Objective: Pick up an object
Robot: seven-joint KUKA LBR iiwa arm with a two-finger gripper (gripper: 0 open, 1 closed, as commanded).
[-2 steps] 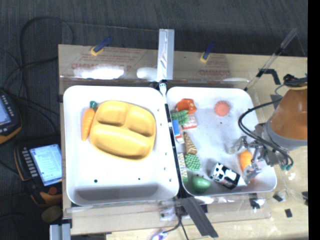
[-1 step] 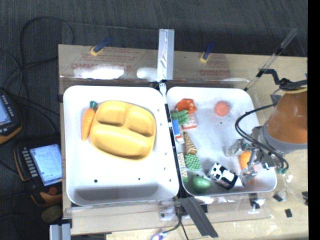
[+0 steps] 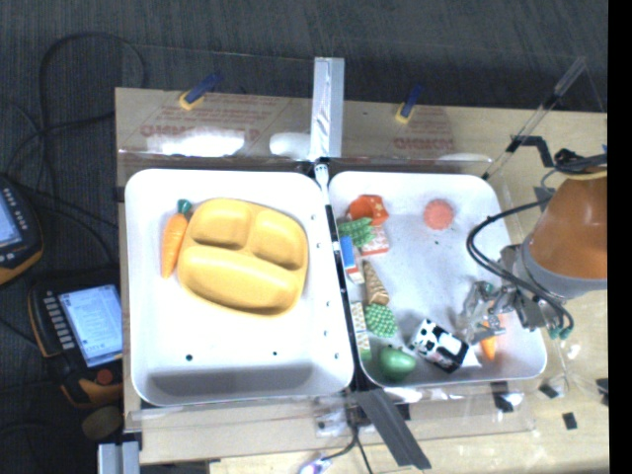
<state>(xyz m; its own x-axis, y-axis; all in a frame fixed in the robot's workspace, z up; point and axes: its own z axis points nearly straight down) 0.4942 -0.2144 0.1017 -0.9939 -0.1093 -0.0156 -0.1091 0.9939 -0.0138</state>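
The gripper (image 3: 484,314) hangs low in the right bin (image 3: 456,191), near its front right corner; its grip cannot be made out. A small orange piece (image 3: 489,347) lies just below it, and a black-and-white cow (image 3: 437,345) sits just to its left, long axis slanting down-right. Both bins rest on a wooden bench (image 3: 133,112) over dark carpet (image 3: 197,18).

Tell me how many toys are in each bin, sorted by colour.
Left bin:
Yellow: 1, the divided tray
Orange: 1, the carrot

Right bin:
Red or pink: 2, the red toy and pink disc
Green: 1, the round green toy
Black and white: 1, the cow-patterned block
Mixed packets along the left wall: cannot count

Total clearly seen: 6
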